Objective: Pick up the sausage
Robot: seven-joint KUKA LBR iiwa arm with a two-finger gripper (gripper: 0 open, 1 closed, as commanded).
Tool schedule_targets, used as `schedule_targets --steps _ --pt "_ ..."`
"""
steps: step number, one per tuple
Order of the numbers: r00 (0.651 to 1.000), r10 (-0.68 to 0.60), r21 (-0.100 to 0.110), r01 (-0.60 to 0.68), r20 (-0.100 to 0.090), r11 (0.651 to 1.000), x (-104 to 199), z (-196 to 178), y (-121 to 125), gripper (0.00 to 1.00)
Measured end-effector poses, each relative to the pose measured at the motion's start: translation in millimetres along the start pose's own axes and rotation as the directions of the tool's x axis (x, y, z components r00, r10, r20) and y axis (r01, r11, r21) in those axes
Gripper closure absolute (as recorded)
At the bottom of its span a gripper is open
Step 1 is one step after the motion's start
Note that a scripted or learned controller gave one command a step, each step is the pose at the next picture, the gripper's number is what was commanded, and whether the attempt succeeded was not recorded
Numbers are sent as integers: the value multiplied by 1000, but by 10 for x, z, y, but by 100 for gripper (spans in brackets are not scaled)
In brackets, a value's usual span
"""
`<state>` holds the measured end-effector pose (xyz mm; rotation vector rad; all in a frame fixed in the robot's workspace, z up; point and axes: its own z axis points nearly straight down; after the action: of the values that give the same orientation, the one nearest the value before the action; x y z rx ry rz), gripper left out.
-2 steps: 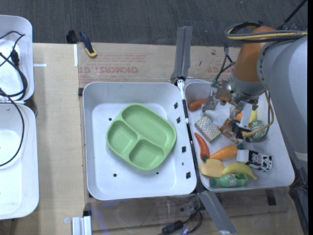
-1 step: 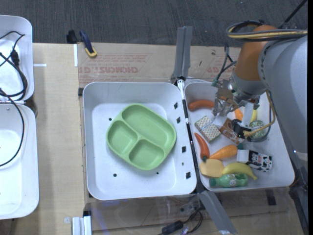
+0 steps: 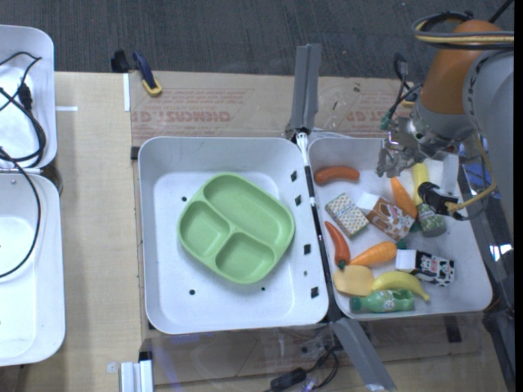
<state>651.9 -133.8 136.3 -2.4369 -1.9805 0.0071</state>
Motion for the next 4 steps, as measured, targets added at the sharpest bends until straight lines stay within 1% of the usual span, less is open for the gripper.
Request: schedule_targets --steps 1,2,3,4 --pt "1000 -1 0 1 0 1000 3 1 -1 0" --pt "934 -358 1 358 -2 934 224 483 -135 0" --pt "926 -378 -2 378 -1 926 287 476 9 0" --pt "927 -375 2 375 -1 927 267 419 10 100"
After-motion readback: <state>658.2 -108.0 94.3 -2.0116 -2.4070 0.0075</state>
